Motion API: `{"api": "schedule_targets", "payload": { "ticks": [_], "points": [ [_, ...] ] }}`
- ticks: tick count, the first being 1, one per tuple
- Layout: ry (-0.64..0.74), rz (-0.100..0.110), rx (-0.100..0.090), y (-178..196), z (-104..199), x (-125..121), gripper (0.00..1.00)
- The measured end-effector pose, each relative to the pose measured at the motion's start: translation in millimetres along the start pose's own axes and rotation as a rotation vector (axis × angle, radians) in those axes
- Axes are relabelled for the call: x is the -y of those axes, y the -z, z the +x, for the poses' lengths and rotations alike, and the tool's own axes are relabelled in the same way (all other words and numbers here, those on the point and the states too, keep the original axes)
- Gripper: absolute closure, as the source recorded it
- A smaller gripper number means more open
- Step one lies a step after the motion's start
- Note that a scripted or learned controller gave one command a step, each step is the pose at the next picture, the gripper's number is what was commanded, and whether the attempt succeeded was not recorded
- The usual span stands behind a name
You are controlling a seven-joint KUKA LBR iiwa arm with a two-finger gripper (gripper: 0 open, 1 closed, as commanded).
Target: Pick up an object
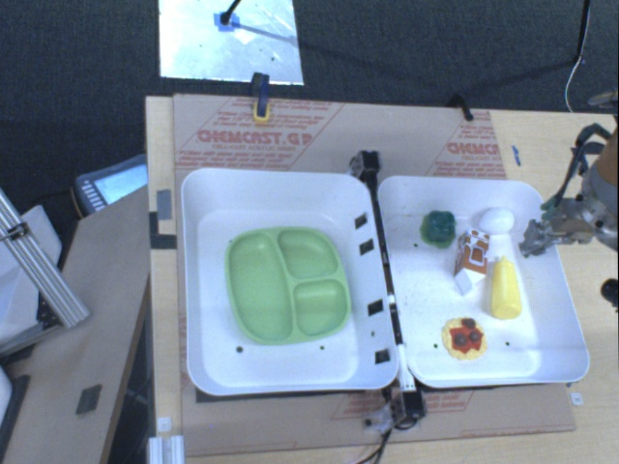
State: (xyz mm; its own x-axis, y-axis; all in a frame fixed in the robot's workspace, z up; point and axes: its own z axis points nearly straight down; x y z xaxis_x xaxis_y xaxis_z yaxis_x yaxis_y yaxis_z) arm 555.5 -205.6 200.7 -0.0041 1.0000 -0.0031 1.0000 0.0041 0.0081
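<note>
Left bin [208, 356]: a green divided tray [287, 284] is lying flat in the middle, three compartments, nothing in them.

Right bin [556, 356]: five small items are sitting in a loose cluster toward the far and middle part. From left: a dark green round piece [438, 226] near the far left; a small disc with red topping [465, 337] nearer the front edge; a brown-and-white carton-shaped piece [472, 257] lying tilted; a white rounded piece [496, 220] just beyond it; a yellow piece [505, 288] lying lengthwise, touching or just beside the carton.

Gripper [538, 237]: hanging over the right rim of the right bin, beside the white piece and apart from all items. Nothing is sitting between the jaws; whether they are standing apart or together I cannot tell.

Judgement: the approach step is in hand, no pick made yet. The next move is calling for a shift leftward over one item, then a descent. The white or yellow piece is lying nearest; crowding beside the carton could spoil a clean grip.
</note>
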Motion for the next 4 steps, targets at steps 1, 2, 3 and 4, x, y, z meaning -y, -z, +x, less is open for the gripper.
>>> {"api": "schedule_targets", "payload": {
  "ticks": [1,2,3,4],
  "points": [
    [0.0,0.004,-0.001,21,0,-1,1.0],
    [0.006,0.006,-0.005,11,54,-10,1.0],
    [0.006,0.006,-0.004,7,100,-18,1.0],
    [0.006,0.007,-0.005,1,153,-21,1.0]
  ]
}}
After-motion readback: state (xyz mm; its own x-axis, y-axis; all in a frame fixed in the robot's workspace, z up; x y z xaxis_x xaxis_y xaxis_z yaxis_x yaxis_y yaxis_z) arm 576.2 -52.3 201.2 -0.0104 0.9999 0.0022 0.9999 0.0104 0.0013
